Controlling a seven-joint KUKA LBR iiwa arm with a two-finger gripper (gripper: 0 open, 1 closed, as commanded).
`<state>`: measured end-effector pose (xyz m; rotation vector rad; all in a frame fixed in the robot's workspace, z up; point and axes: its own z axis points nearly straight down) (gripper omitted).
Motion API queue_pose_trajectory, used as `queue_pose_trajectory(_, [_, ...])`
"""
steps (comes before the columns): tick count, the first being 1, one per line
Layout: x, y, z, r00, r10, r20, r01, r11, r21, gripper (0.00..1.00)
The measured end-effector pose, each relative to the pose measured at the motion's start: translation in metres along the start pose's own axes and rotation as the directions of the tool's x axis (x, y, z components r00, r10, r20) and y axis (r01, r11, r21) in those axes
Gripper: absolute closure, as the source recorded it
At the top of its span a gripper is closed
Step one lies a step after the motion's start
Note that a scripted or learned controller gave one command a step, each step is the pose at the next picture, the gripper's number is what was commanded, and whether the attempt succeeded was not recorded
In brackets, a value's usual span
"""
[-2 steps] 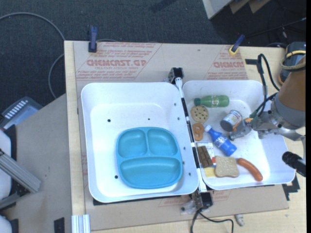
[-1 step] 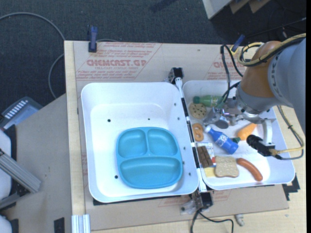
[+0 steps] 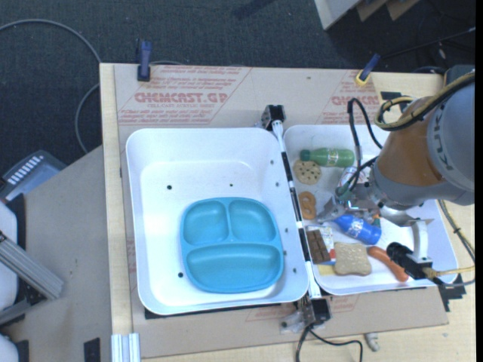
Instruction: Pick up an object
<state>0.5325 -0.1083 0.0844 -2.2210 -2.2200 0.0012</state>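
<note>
Nearest me in the right bin point(image 3: 445, 256) I see a bread slice point(image 3: 352, 260). Just beyond it lies the blue object point(image 3: 359, 228), with the gripper point(image 3: 349, 200) right above it; whether it has closed I cannot tell. Farther back rests a green bottle point(image 3: 327, 157).

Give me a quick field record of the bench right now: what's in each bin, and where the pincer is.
left bin: blue divided tray
right bin: green bottle, round cookie, blue object, toast slice, chocolate bar, orange-handled tool
pincer: low over the right bin, just above the blue object
grasp: cannot tell
arm: reaches in from the right
</note>
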Motion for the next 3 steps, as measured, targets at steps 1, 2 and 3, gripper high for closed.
queue_pose_trajectory(1, [0.0, 0.0, -0.01, 1.0, 0.0, 0.001, 0.0, 1.0, -0.002, 1.0])
queue_pose_trajectory(2, [0.058, 0.029, -0.1, 1.0, -0.001, 0.0, 0.001, 1.0, -0.003, 1.0])
queue_pose_trajectory(3, [0.055, 0.0, -0.149, 1.0, -0.001, 0.001, 0.001, 1.0, -0.003, 1.0])
